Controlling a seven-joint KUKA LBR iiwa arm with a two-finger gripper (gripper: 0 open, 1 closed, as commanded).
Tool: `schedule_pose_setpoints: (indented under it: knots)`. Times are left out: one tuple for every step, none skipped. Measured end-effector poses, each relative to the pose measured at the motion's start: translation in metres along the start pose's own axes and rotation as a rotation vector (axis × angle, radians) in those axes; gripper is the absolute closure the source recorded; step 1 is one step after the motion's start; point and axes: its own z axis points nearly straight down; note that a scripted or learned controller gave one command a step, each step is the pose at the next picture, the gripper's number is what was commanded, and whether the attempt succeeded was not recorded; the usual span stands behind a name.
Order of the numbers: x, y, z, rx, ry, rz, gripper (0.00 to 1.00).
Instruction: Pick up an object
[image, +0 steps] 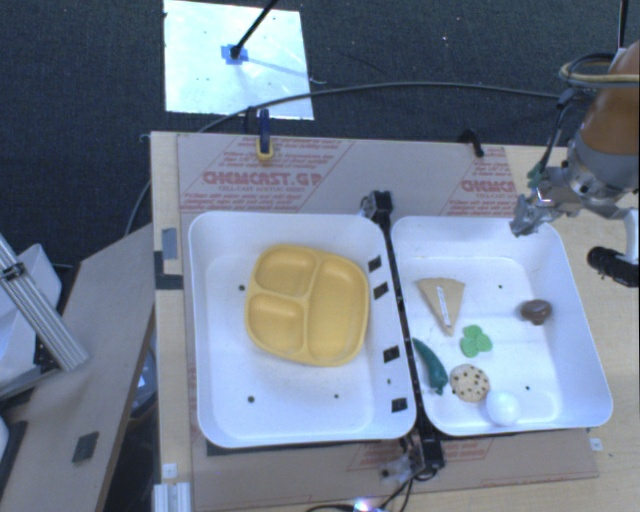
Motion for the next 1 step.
schedule_pose_setpoints:
  knots:
    - [-0.0001,0.0017,-0.032,0.001,0.0,-0.001,1.0]
